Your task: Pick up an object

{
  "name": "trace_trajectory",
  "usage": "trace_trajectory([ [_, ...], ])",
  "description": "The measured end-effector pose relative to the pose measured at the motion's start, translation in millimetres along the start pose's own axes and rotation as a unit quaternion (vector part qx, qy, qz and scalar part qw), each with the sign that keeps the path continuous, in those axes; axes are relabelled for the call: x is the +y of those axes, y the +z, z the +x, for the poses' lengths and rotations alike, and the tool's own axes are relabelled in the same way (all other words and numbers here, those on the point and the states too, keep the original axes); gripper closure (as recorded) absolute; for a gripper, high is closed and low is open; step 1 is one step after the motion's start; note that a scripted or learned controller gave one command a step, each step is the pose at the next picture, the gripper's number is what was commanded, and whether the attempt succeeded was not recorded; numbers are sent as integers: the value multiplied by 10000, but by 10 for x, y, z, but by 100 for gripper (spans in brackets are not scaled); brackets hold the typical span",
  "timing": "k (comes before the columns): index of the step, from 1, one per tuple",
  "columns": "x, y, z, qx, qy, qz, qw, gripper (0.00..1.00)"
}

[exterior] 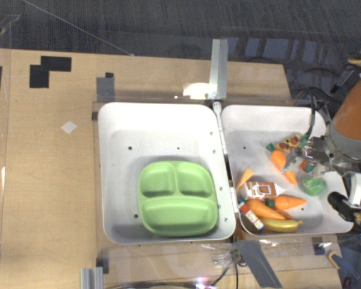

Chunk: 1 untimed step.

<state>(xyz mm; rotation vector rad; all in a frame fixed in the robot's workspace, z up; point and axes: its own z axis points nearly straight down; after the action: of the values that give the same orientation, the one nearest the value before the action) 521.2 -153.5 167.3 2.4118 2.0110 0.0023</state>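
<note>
You have two white bins side by side. The left bin (114,161) holds a green tray (177,197) toward its 6 o'clock side. The right bin (253,125) carries the clutter: a banana (281,224) at 6 o'clock, carrots (271,206) just above it, a small carton (262,189) near the centre, a green piece (313,186) at 3 o'clock. The gripper (305,155) sits low at 2 o'clock among small toys (287,144); you cannot tell from here how it is set.

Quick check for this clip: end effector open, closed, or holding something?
End effector: cannot be told; it sits low in the right bin among the toy food pieces, and nothing is clearly seen held.
</note>
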Motion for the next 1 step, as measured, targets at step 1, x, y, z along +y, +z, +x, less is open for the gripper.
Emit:
trace_trajectory([
  [1, 456, 729, -112, -2, 2687, 1, 9632, 0],
])
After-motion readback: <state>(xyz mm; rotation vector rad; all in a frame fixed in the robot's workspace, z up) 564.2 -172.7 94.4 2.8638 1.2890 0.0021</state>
